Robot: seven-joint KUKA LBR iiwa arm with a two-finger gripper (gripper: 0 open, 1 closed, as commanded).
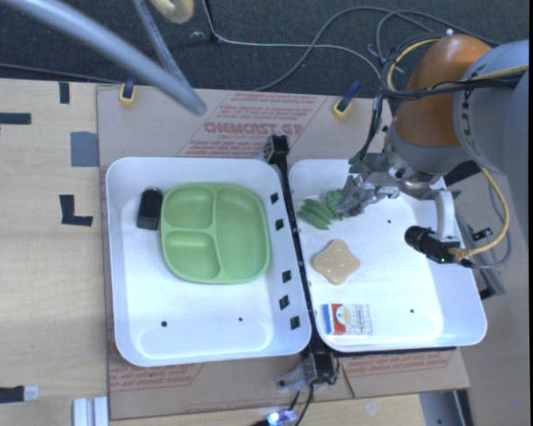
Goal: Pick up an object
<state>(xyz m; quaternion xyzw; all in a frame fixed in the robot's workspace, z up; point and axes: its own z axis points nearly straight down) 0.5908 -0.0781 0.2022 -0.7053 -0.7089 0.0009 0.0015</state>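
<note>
Nearest, a small card (346,319); farther back, the pincer (345,200) touches a green object (318,212), grip unclear.

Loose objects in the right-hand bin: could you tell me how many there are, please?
3: a green item near the bin's upper left by the gripper, a tan piece mid-bin, and a small printed card at the front. The arm may hide more.

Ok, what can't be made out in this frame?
- End effector, camera view: too blurred to tell whether it grips the green object.
- Small carton: its print is too small to read.
- Black object: too dark and small to identify beside the green tray.
</note>
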